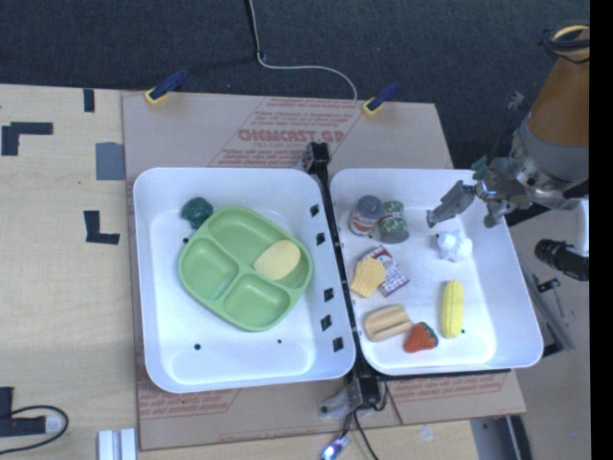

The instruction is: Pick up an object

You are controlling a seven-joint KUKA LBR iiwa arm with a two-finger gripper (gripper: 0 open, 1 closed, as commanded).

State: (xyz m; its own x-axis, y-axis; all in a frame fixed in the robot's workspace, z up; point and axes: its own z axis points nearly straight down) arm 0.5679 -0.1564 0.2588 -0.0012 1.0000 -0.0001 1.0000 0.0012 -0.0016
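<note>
The tool (469,204) hangs over the upper right part of the right bin (508,300), its two fingers spread apart with nothing between them. Just below it, lying on the bin floor, is a small white crumpled object (453,246). Further from the tool, toward the bin's near edge, lies a yellow corn cob (452,308), with a red strawberry (420,337) and a tan bread roll (385,321) beside it. To the tool's left stand two small cans (377,217), and below them a yellow wedge (368,277) touching a small printed packet (393,273). The left bin (158,286) holds a green divided plate (230,271) with a pale yellow oval piece (278,259) in one compartment, and a dark green object (197,211) at the plate's upper left.
</note>
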